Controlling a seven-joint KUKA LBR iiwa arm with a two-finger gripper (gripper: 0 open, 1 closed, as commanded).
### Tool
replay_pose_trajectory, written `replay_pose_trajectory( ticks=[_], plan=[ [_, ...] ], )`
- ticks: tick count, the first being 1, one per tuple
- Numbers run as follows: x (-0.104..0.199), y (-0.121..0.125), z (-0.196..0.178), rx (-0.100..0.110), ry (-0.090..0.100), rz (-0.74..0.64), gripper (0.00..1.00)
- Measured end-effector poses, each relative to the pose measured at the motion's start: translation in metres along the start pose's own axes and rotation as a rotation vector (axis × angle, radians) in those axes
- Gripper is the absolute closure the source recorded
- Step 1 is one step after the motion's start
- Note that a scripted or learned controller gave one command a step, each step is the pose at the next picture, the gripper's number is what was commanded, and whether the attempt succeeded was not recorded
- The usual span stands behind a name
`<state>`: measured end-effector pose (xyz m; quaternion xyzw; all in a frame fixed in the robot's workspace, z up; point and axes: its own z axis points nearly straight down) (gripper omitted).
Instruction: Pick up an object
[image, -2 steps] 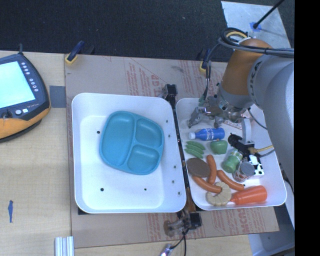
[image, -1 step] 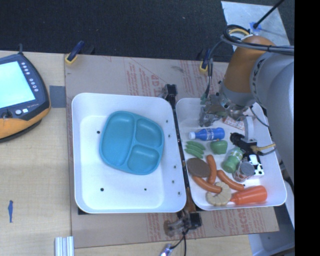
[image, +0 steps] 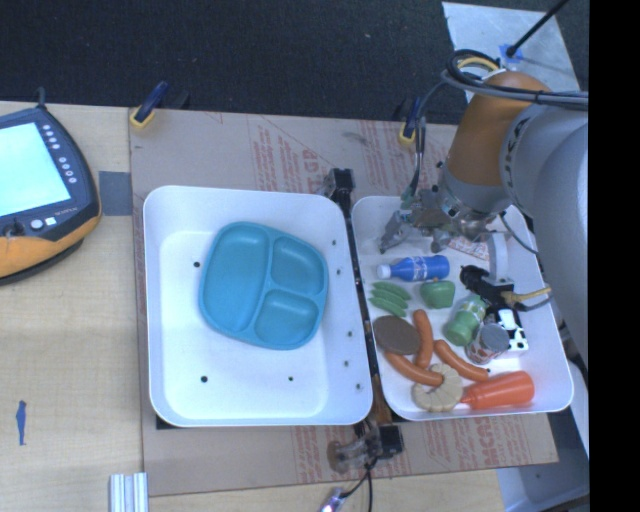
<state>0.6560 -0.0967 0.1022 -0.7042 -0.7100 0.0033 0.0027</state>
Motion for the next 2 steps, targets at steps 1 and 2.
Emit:
replay_pose_trajectory(
  ticks=[1, 2],
  plan=[
    [0.004, 0.0, 0.01, -0.002, 0.0, 0.003, 0.0],
    [0.003, 0.0, 0.0, 0.0, 0.0, 0.001, 1.0]
  ],
)
